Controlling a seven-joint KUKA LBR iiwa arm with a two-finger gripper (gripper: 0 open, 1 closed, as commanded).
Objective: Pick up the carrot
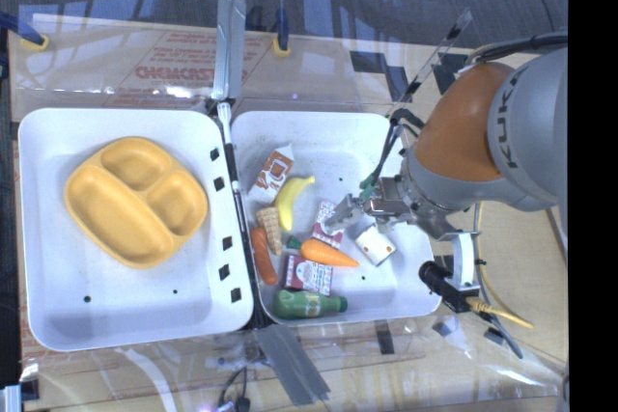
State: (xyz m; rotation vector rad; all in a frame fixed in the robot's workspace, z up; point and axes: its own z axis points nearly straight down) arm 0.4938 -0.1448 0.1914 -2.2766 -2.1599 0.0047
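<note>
the carrot [328,254] lies in the right bin [319,125], low and near the middle, crowded on every side: a small red carton [307,275] touches it from below, a green bottle [309,305] lies just beyond that, a white block [376,246] sits just to its right, and a banana [293,200] is near its upper left. the gripper [353,207] hangs just above and to the right of the carrot, over a small red-and-white packet [325,213], and i cannot tell whether it is open or closed (the tips blur into the clutter there), nor is anything seen held in it. the main risk, as i judge it, is a wrong grab: coming down where it is now, the gripper would meet the packet or the block first, or nudge the carrot under the carton. a second orange-red piece [264,256] lies by the bin's left wall and could be mistaken for the target. the carrot's long axis runs roughly left to right across the view, tilted slightly down toward the right, thick end left, thin tip pointing right toward the block, so a grip across its narrow width looks safest.
</note>
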